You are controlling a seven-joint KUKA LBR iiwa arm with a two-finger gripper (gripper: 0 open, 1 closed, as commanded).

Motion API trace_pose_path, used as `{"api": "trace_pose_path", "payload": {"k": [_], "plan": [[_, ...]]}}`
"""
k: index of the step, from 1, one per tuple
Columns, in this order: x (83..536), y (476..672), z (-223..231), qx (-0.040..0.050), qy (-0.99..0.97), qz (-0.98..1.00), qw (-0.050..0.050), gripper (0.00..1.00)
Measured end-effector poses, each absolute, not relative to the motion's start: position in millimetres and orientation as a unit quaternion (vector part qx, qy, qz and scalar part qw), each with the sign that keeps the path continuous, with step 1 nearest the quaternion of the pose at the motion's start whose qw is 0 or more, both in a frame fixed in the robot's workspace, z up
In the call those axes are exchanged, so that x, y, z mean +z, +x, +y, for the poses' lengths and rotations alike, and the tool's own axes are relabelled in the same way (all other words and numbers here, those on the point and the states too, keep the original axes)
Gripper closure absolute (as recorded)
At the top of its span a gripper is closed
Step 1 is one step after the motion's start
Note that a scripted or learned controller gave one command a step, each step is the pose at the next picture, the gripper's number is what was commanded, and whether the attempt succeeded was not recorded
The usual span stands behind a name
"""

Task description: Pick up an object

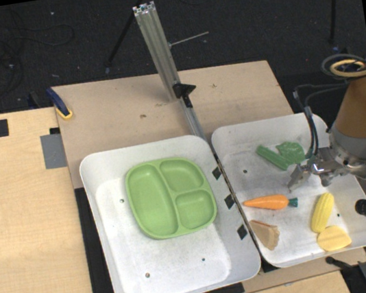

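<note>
Carrot point(267, 202) lies mid right bin point(237, 140), near the corn cob point(322, 211) and green toy point(282, 155). Above it the gripper point(304, 175) hangs with jaws seemingly parted, holding nothing. Best to descend centred, straddling one object cleanly.

Even, fairly bright overhead light falls on the two shallow white plastic bins point(190, 273), which look slightly washed out without hard glare. Shadows are soft and short. The dark floor at the far side swallows detail. The picture is mildly grainy, and the grey arm point(363, 122) at right looks soft and blurred.
</note>
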State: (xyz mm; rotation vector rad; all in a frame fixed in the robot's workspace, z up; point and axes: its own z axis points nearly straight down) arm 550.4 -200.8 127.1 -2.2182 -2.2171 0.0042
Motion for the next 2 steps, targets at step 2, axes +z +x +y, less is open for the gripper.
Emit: {"api": "trace_pose_path", "payload": {"k": [2], "plan": [[195.6,551.2,-211.9,0.0000,-0.709,-0.705,-0.001,1.00]]}}
